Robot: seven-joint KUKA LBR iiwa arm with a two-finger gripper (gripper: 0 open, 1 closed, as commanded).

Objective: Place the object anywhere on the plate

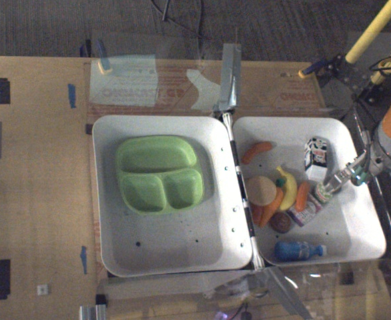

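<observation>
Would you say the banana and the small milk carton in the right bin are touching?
Apart. The camera view shows bare white bin floor between the banana and the milk carton, which stands further toward the back.

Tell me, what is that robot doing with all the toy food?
A robot arm reaches in from the right, and its gripper is down in the right bin, by a small purple box and an orange carrot. That bin has the toy food: a banana, a blue bottle, a little black-and-white carton and more. The green plate lies in the left bin with nothing on it yet. I can't tell if the gripper has grabbed anything.
</observation>
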